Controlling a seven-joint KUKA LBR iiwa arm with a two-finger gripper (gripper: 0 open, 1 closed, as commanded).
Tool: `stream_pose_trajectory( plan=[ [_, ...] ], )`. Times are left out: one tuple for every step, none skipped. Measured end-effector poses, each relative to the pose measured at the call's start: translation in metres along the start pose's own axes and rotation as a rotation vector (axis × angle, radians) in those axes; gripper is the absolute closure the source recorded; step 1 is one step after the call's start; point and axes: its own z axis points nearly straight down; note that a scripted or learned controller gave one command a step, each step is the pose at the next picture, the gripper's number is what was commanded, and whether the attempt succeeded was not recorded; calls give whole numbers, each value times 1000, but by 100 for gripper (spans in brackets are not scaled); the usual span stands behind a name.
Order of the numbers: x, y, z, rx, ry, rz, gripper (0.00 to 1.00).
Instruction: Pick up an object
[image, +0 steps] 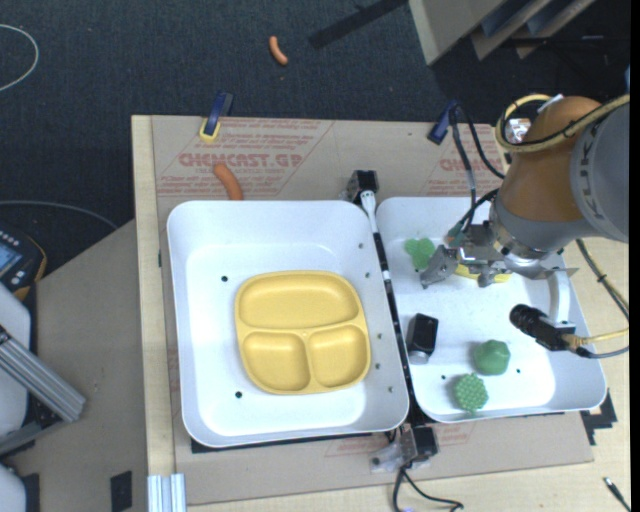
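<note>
A: Two-finger gripper low in the right shallow white bin; how far open it is, cannot tell. Nothing visibly held.

B: Nearest target?

A: Small green leafy plastic piece, just beside the fingertips, on the side away from the arm. Suggest centring over it before closing; black block and two other green toys lie further off.

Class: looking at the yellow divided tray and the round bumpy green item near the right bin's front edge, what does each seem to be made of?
Yellow tray: likely moulded plastic, smooth with soft highlights on its rounded ridges. Bumpy green item: probably rubber or soft plastic, matte, knobbly surface; the look leaves this open.
</note>
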Motion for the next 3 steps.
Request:
stream_pose_trajectory(
  plan=[
    [1, -1, 53, 0, 0, 0, 0],
    [0, 1, 39, -8, -2, 2, 100],
    [1, 1, -25, -15, -4, -1, 100]
  ],
)
